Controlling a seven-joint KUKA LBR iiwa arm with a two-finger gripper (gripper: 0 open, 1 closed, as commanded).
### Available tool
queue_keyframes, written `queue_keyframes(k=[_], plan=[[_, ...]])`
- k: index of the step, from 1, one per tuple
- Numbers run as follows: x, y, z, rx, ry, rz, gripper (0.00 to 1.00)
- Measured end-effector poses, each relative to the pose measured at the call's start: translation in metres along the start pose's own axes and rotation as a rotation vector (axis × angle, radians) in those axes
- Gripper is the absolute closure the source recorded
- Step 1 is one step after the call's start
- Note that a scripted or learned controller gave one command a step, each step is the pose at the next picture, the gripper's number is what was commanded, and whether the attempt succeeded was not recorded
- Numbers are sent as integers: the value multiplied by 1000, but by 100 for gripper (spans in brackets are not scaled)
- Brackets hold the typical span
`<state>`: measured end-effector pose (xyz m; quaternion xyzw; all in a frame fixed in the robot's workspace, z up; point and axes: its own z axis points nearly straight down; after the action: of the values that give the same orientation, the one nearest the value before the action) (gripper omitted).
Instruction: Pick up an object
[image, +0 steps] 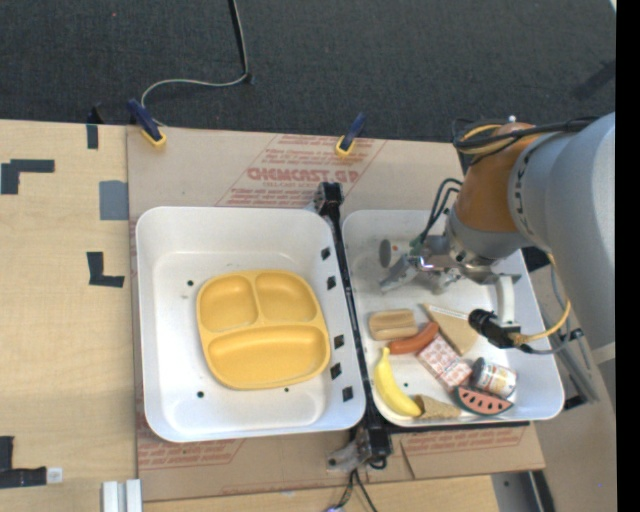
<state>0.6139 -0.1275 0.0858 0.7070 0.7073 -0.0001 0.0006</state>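
My gripper (392, 263) hangs over the upper left part of the right bin (545, 400), its two grey fingers spread apart with nothing between them. Below it lie a tan bread piece (391, 324), a red sausage (413, 339), a tan wedge (455, 327), a yellow banana (392, 387), a pink patterned packet (443, 364), a small can (494, 378) and a watermelon slice (485, 401). None of them touches the fingers.
The left bin (160, 300) holds a yellow three-compartment plate (263, 328). A black divider (341, 290) separates the bins. My arm's orange band (490, 185) and grey body cover the right bin's upper right. Yellow clamps (147, 122) sit at the cardboard's far edge.
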Motion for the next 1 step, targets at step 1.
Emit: queue_keyframes(k=[1], plan=[[4, 48, 2, 18, 5, 2, 0]])
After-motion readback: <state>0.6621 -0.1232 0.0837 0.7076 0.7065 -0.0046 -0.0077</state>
